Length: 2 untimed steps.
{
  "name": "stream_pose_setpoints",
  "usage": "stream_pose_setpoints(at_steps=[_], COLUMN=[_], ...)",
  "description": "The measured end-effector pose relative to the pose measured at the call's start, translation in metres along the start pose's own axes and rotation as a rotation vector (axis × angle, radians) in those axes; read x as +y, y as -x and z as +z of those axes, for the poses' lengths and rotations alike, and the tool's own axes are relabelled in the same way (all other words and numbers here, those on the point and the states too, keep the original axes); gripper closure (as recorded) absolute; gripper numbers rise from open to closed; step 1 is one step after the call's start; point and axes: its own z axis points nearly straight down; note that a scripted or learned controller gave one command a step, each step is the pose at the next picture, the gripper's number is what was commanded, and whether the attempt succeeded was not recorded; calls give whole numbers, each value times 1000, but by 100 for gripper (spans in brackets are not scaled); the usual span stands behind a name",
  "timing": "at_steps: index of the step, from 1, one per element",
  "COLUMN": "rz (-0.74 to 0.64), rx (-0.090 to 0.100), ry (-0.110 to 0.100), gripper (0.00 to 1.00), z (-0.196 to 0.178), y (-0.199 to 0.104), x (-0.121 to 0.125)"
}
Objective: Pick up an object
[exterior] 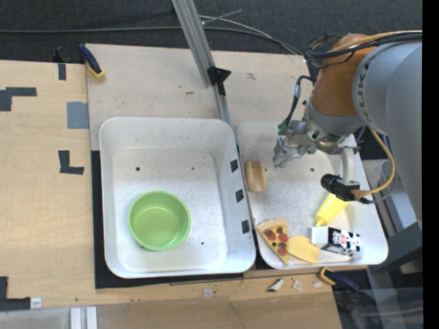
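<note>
The arm reaches in from the right and hangs its claw (287, 153) over the upper part of the right bin (264, 134), above bare bin floor, with nothing visible between its fingers; from this slanted look down I cannot tell whether those fingers are spread or pressed together. The nearest candidate for picking is a tan, bread-like block (255, 176), lying just beside the bin's left wall and a little below and left of the claw; that closeness to the wall probably leaves little room for a finger on its left side, so an approach along the wall looks easier than one across it. The other pieces crowd the lower right of the same bin: a toy pizza slice (274, 238), a yellow cheese-like wedge (302, 249) touching or just beside it, a yellow squeeze bottle (330, 209) lying tilted, and a small black-and-white carton (341, 240) near the corner. They lie so close together that a grasp there risks nudging a neighbour. The arm's own cables and a black fitting (337, 184) hang above the bottle and partly hide it. In the left bin (113, 149) a green bowl (159, 220) sits upright and well apart from everything, its thin rim the likely hold. A slanted metal post (199, 43) crosses the worktop (41, 184) above the bins.
</note>
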Motion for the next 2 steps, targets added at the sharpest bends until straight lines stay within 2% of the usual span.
stream_pose_setpoints(at_steps=[1,2], rz=[1,1], rx=[-2,2], ry=[5,5], gripper=[0,100], z=[62,48], y=[0,-1], x=[-10,-10])
